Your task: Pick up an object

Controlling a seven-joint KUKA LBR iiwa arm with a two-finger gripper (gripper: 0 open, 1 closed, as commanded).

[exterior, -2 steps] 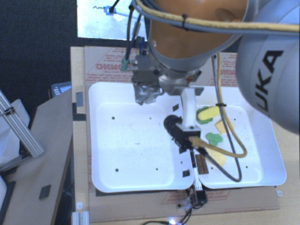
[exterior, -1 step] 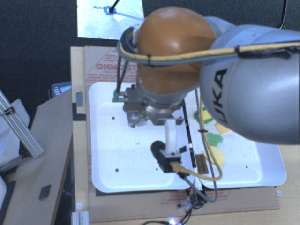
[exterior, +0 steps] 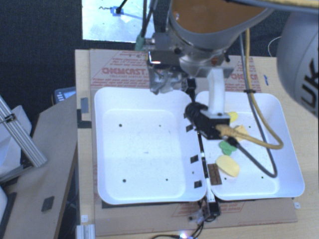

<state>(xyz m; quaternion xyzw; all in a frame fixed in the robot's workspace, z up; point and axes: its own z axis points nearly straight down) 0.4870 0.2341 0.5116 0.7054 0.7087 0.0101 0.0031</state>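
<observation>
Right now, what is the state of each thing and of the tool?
tool: over far rim of left bin, away from the pieces
yellow oval piece: lying flat in right bin, free
green piece: lying just behind it, free
small yellow piece: lying farther back, partly hidden
brown block: lying at right bin's left edge

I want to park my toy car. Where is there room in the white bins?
The left bin is bare all over; only its far right corner sits under the hand. In the right bin, the strip by the right rim is free. Crowded: its left side, with the green piece, yellow piece and brown block.
</observation>
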